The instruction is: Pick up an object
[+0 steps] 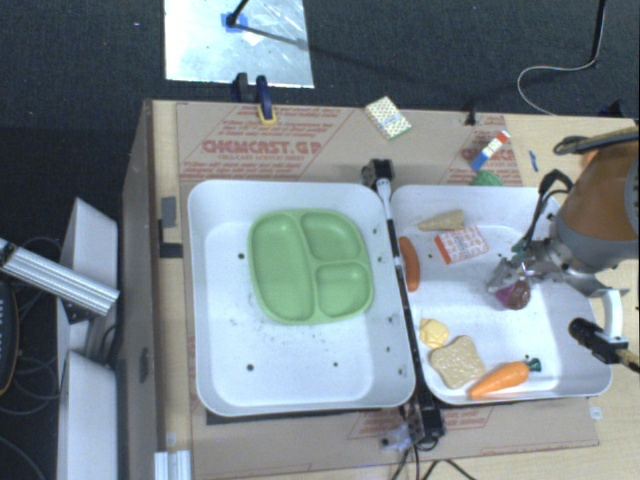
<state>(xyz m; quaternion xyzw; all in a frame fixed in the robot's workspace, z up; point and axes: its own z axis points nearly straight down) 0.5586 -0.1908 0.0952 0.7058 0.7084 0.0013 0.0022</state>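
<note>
My gripper (510,271) reaches in from the right and is low over the middle of the right bin (570,383). Its tip is right at a small dark purple object (517,296), which lies on the bin floor just below it. Other items lie in the same bin: an orange sausage (408,263) by the left wall, a tan wedge (442,222), a red and white box (461,244), a yellow piece (433,332), a slice of toast (458,360) and a carrot (500,376) at the front.
The left bin (215,368) holds a green divided plate (310,266). Behind the bins, on the cardboard, lie a small yellow packet (387,117) and a red, white and blue item (487,152). A black clamp (380,175) sits between the bins.
</note>
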